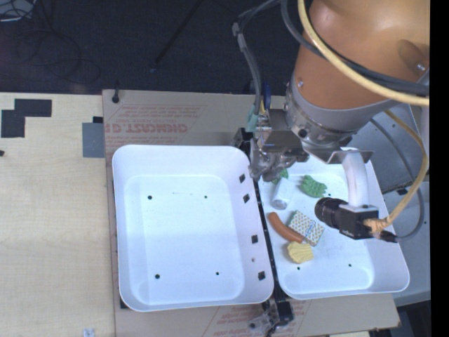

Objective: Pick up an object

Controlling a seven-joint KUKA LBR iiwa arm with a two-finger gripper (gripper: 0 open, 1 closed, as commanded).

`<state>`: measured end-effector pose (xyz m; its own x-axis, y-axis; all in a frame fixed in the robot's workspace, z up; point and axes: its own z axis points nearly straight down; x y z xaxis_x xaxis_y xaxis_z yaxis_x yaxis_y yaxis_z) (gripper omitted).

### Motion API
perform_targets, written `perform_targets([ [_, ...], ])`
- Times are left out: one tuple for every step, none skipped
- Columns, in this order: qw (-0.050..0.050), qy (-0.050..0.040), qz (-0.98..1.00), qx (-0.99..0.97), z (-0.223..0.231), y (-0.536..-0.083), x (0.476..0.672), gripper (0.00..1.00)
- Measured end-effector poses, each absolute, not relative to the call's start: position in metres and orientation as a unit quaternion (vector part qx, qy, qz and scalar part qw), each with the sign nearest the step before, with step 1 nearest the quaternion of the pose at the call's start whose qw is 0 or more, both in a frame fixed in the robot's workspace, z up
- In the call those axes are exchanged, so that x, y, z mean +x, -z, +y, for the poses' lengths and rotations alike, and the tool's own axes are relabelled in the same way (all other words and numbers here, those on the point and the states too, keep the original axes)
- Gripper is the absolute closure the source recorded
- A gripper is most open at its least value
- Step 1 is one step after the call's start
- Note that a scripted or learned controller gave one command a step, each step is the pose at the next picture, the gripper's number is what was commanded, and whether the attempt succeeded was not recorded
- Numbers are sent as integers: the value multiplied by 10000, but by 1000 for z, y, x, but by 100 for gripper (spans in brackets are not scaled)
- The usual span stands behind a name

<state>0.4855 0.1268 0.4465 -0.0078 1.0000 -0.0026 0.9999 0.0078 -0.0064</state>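
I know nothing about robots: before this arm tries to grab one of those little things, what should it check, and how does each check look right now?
1. Objects available in right bin: ok; green piece, orange stick, patterned block, yellow piece.
2. Gripper over right bin: ok, near its left wall.
3. Fingers open: cannot tell.
4. Something already held: cannot tell.
5. Targets separated: not ok; stick, block and yellow piece crowd together.
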Motion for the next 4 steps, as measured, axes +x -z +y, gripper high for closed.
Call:
perform_targets([
  [24,-49,-7124,-7017,128,-456,486,100],
  [36,-67,-7149,-6991,128,-465,486,100],
  [2,-5,-7076,-7066,131,-490,476,100],
  [0,6,-7083,-7059,163,-540,485,100],
])
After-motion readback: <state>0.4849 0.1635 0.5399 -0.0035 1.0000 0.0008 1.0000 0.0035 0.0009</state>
